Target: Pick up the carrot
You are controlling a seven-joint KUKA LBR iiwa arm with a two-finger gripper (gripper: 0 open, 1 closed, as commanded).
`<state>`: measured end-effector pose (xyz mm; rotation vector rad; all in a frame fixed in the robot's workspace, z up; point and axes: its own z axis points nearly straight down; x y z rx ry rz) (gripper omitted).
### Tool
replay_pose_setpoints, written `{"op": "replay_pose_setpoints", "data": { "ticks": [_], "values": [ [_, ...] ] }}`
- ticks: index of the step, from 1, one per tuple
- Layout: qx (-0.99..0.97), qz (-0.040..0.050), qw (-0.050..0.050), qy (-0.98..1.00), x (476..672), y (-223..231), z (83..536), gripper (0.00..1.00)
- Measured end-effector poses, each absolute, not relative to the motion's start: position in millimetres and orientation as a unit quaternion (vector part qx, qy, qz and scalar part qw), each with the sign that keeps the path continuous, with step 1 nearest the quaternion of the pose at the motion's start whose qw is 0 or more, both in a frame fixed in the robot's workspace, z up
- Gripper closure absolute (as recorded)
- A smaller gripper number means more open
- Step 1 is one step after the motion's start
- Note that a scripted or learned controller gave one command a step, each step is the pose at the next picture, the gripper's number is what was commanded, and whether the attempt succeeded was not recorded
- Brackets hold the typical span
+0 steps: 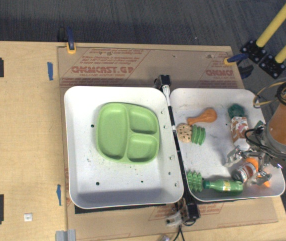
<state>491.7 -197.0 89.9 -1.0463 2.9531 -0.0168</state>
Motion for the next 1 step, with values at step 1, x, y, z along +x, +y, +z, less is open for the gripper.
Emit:
{"op": "replay_pose_setpoints", "data": {
  "ticks": [1],
  "values": [
    [-0.451, -0.0043, 0.006, 0.892, 491.6, -187.7, 89.7, 0.00]
  ]
}}
